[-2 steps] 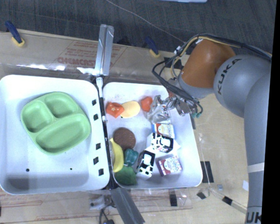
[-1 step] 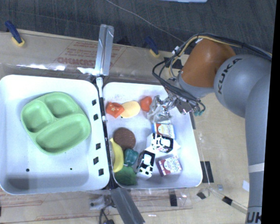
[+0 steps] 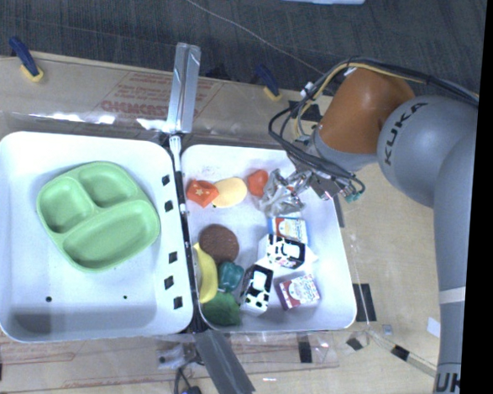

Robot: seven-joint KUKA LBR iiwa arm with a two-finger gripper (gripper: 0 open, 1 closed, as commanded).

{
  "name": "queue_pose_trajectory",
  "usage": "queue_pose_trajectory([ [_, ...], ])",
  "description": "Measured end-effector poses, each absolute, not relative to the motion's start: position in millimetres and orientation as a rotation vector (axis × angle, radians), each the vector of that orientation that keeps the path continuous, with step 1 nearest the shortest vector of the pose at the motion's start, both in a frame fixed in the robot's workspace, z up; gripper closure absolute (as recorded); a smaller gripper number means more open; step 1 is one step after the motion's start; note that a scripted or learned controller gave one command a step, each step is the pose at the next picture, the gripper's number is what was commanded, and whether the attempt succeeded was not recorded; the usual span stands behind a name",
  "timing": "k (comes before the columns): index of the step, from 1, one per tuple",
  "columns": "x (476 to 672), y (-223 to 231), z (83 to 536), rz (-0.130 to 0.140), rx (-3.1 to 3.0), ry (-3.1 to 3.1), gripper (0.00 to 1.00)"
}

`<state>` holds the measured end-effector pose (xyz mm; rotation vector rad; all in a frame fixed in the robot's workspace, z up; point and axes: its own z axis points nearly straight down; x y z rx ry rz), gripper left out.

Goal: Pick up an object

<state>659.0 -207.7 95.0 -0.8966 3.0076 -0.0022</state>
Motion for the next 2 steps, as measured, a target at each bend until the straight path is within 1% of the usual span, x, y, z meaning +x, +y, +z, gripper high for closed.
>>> queue_pose_trajectory([
  [1,658.3,-112,93,0.003,-0.754,3.048,1.0],
  [2,655.0,-99,93,-0.007,-0.409,3.125,1.0],
])
